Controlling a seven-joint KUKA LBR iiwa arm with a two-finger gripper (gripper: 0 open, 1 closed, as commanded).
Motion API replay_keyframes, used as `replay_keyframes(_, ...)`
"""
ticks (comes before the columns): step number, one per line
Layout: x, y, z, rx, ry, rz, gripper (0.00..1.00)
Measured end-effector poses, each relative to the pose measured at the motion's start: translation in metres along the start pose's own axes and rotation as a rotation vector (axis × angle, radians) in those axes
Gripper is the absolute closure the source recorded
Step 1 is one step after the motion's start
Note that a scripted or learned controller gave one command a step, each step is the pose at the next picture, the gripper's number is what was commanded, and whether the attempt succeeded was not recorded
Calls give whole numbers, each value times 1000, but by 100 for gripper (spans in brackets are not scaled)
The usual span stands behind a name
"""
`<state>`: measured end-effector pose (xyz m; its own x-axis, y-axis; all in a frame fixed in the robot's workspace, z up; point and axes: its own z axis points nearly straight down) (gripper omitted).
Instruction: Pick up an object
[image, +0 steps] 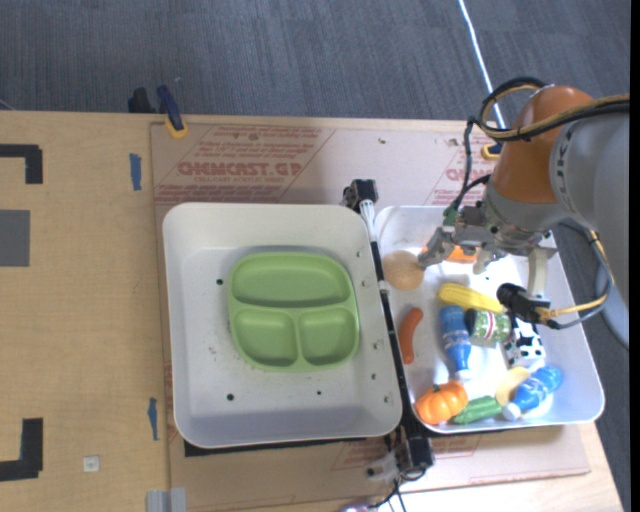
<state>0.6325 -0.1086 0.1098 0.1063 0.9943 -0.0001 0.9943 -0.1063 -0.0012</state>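
Observation:
My gripper (460, 254) hangs over the back of the right bin (578, 370), its fingers spread open. A small orange item (462, 255) shows between the fingers, low near the bin floor, and the fingers are not closed on it. A tan egg-shaped piece (402, 270) lies just left of the gripper. In front of it lie a yellow banana-like piece (466, 296), a blue bottle (455, 340), a green jar (490, 327) and a red-orange sausage (410, 333).
The left bin (190, 300) holds a green divided plate (293, 308). Near the right bin's front are an orange pumpkin (442, 402), a green vegetable (478, 410), a second blue bottle (535, 390) and a black-and-white toy cow (525, 350). A cable (570, 310) loops off the wrist.

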Motion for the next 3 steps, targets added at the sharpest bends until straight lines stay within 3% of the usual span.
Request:
replay_keyframes(1,-10,-60,21,-14,-7,-577,0)
replay_keyframes(2,-3,-84,21,-16,-5,-450,0)
replay_keyframes(3,-4,-109,21,-17,-6,-471,0)
